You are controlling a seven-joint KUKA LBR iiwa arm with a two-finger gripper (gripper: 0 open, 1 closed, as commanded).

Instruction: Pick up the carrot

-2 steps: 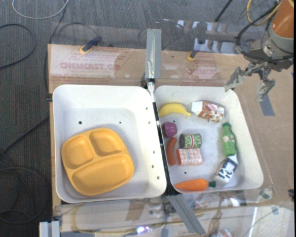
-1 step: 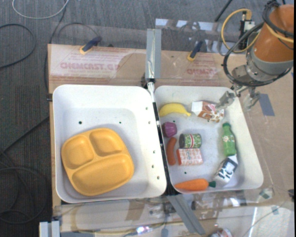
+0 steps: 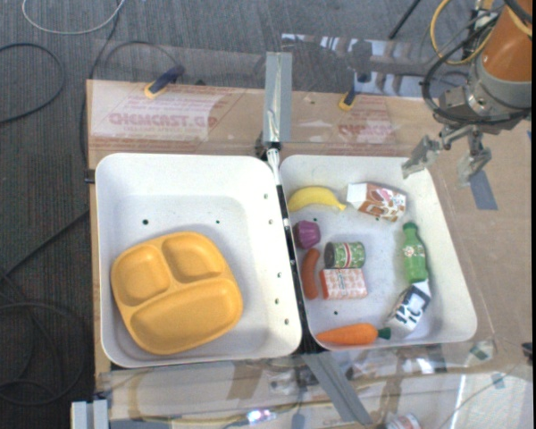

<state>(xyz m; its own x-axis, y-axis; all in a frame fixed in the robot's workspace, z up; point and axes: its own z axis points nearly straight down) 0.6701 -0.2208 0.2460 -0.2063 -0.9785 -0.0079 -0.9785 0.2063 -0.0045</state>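
- The counter (image 3: 161, 119) carries two shallow white bins side by side; the left bin (image 3: 161, 181) holds a yellow divided tray (image 3: 176, 291), the right bin (image 3: 447, 239) holds all the small items.
- The arm (image 3: 509, 38) hangs over the far right corner of the right bin, and the tool (image 3: 448, 156) sits above that rim with its two fingers spread apart, nothing between them.
- The carrot (image 3: 348, 334) lies flat along the near wall of the right bin, orange body pointing left, green stub to the right. It is well apart from the tool, at the opposite end of the bin.
- A small black-and-white carton (image 3: 411, 307) lies just beside the carrot's green end, possibly touching it.
- A green bottle (image 3: 414, 252), a red can (image 3: 344, 283), a green-banded can (image 3: 345, 255), a sausage (image 3: 311, 273), a purple item (image 3: 307, 234), a banana (image 3: 314, 198) and a snack packet (image 3: 377, 201) fill the space between.
- Risks, as I judge them:
  - The carrot hugs the near wall, so one finger may strike the rim instead of sliding past.
  - A descent too far right could catch the carton and knock the carrot askew.
  - The tapered, rounded body may squirt out of a pinch placed off its thick part.
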